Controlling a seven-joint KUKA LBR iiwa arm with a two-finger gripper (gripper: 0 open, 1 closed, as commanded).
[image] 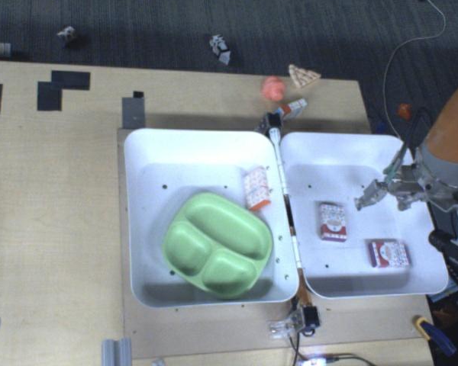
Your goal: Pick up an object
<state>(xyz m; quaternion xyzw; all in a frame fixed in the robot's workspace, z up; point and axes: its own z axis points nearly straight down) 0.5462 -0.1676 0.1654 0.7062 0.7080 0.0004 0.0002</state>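
The jaws [372, 197] hang above the right bin [351, 158]; how far they are parted I cannot tell, and nothing shows between them. Just left and below them lies a red-and-white box [333, 222], its long axis roughly upright in view.

No lettering is showing clearly enough to read: the printing on the two red-and-white cartons [333, 222] [387, 253] and on the small packet [256, 187] is appearing only as blurred colour patches.
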